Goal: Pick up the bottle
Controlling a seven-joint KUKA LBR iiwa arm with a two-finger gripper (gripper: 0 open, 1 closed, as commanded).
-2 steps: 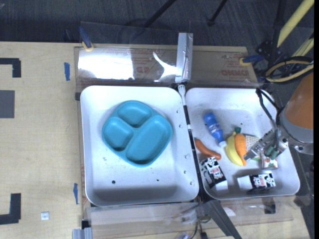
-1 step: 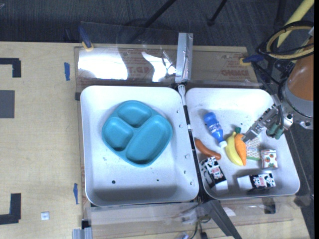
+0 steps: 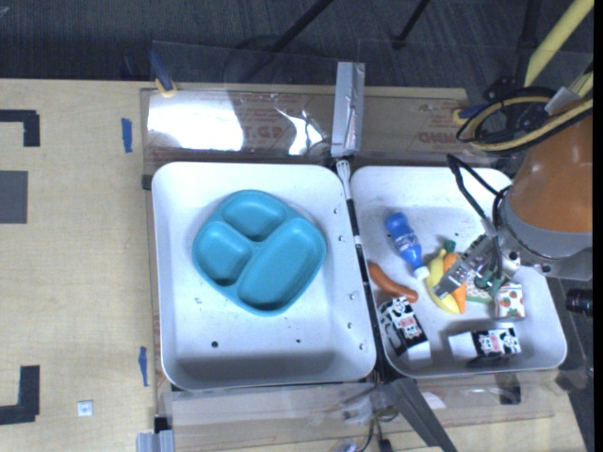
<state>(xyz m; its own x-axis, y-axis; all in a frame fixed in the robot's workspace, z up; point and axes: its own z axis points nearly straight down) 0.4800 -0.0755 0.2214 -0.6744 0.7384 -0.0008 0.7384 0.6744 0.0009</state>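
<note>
Tabletop point(image 3: 66, 252): pale wood, carrying two shallow white bins side by side, their inner walls touching along the middle.
Left bin point(image 3: 179, 337): holds a blue divided plate point(image 3: 259, 250) near its centre; bare white floor rings the plate, widest along the near and left sides.
Right bin point(image 3: 546, 347): crowded in its near half; the far-left corner and the far strip are bare white floor.
Bottle point(image 3: 405, 240): blue with a white label, lying on its side in the right bin, left of centre, cap end toward the far side; open floor lies beyond it and to its left.
Neighbours: an orange carrot-like piece point(image 3: 386, 278) just near-left of the bottle; a yellow and orange toy point(image 3: 445, 285) just to its right; two black-and-white cartons point(image 3: 403, 323) point(image 3: 495, 342) along the near wall.
Arm point(image 3: 556, 186): comes in from the right, its orange band over the bin's right side.
Tool point(image 3: 474, 273): low over the yellow toy and a red-and-white carton point(image 3: 510, 301), right of the bottle and apart from it.
Tool state: cannot tell whether released or clenched; the tips blur into the clutter.
</note>
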